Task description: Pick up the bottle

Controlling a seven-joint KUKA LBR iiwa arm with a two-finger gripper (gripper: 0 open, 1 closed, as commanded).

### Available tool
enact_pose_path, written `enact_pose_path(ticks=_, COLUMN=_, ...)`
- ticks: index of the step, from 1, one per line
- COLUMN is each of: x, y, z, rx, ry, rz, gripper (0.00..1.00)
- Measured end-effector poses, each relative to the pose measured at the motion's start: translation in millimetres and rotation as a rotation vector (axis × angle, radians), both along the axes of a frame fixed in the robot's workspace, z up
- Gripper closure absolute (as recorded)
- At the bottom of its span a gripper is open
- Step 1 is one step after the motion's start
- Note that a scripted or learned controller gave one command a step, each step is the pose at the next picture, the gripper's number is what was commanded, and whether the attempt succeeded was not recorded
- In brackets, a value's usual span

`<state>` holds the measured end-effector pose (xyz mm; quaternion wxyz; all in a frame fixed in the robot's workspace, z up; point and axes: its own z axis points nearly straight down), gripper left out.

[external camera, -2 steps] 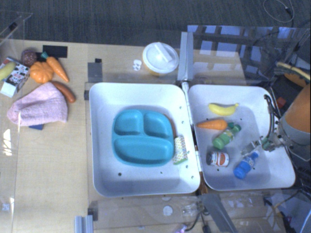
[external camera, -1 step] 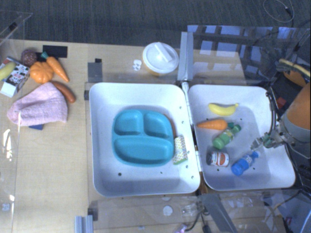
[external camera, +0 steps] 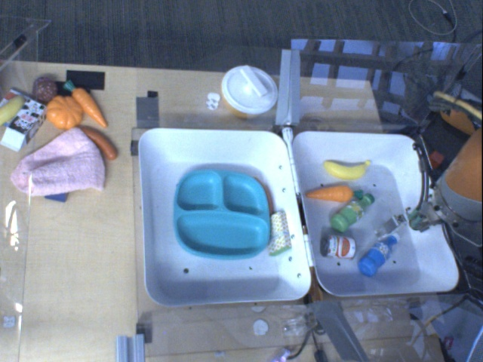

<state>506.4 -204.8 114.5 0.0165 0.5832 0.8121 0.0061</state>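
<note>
blue bottle [external camera: 376, 256], green bottle [external camera: 351, 212], orange carrot [external camera: 329, 194]

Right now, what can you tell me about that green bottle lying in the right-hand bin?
The green bottle looks like glossy plastic, with a darker green cap at its upper right end. It lies on its side, slanted, in the middle of the right bin. Its cap end sits close against the orange carrot above it; whether they touch is unclear. A small can lies just below its base, and a blue bottle is nearby to the lower right.
</note>
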Motion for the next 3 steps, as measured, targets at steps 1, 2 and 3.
enact_pose_path(ticks=1, x=-14, y=63, z=-24, rx=0.007, ry=0.016, rz=-0.078, gripper=0.0)
enact_pose_path(ticks=2, x=-11, y=63, z=-12, rx=0.003, ry=0.006, rz=-0.077, gripper=1.0)
enact_pose_path(ticks=3, x=-19, y=131, z=70, rx=0.013, ry=0.03, rz=-0.167, gripper=1.0)
